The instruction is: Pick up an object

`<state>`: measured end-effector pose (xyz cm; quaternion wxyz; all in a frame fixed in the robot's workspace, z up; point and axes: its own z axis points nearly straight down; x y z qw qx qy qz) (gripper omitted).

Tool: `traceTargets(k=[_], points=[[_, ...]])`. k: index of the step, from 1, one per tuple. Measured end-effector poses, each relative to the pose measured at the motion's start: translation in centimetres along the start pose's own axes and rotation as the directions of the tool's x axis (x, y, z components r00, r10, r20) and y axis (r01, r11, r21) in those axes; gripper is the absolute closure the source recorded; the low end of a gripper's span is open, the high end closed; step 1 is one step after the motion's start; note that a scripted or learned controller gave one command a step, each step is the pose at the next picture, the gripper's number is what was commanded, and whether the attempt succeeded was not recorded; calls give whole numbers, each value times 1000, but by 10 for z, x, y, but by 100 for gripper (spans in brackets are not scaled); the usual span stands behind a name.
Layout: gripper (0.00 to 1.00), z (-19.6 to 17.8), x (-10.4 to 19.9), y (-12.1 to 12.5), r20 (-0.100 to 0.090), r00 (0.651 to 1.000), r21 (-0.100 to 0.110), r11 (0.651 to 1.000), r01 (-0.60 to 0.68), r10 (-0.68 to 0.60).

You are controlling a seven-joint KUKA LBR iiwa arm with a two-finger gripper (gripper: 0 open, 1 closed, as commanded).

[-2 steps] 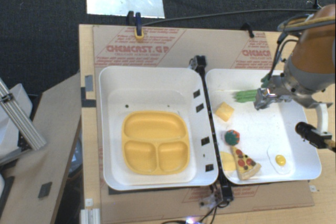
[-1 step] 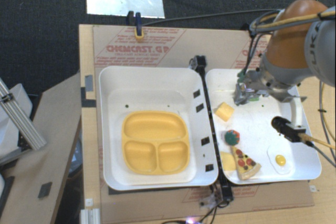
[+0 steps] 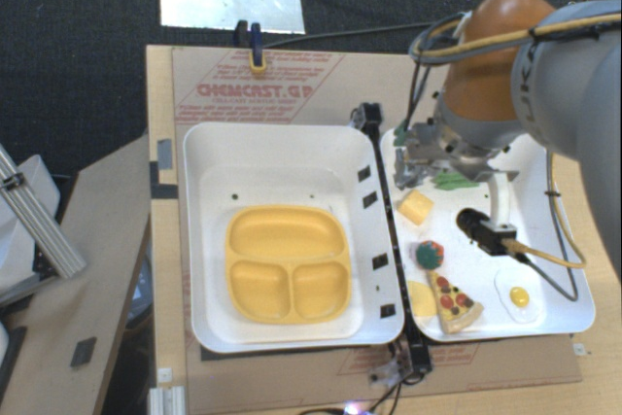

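Below claw (image 3: 413, 172), pale yellow cheese wedge (image 3: 416, 207)

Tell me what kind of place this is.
Probably a robotics lab test bench: a grey arm reaches over two white bins, one holding a yellow tray, the other toy food such as a pizza slice, all on cardboard.
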<state>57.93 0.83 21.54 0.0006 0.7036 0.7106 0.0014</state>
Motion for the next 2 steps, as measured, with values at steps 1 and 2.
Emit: traceTargets(k=[1, 2], points=[[100, -13, 52, 13, 0, 1000, -1, 1000, -1, 1], [100, -21, 101, 32, 0, 1000, -1, 1000, -2, 2]])
